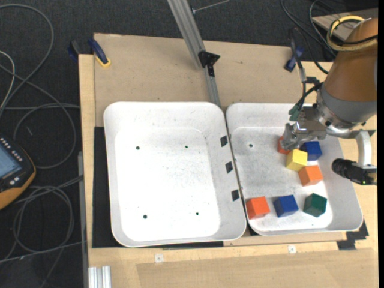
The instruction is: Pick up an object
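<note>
Claw low in right bin, over red block; whether clenched or released, I cannot tell from this angle. I judge step as reach-to-grasp, nothing lifted yet. Just beside: yellow block, blue block, orange block. Next move needs clean centring on 1 block, neighbours crowd close. Front row: 3 more blocks. Left bin on plywood bench; cables on dark floor

My flat light-brown wooden bench, two shallow white plastic bins side by side on it, left bin, right bin, blue clamps at the far edge.
</note>
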You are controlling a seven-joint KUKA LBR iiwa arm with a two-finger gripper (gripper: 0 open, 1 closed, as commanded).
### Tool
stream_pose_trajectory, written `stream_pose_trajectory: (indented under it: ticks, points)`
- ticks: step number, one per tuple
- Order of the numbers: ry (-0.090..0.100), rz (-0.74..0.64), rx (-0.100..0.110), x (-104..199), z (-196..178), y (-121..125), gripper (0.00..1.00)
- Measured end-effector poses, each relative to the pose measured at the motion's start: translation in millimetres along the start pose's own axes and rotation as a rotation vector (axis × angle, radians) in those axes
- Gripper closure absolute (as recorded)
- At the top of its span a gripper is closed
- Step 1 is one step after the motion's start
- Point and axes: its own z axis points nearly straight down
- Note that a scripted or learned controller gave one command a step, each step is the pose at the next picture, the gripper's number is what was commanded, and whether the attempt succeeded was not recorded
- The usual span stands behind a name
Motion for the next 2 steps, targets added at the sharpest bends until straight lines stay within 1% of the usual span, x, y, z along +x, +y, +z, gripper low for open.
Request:
stream_pose_trajectory:
  ticks: [2]
  points:
    - [0.0,-0.001,-0.004,126,-3,21,1.0]
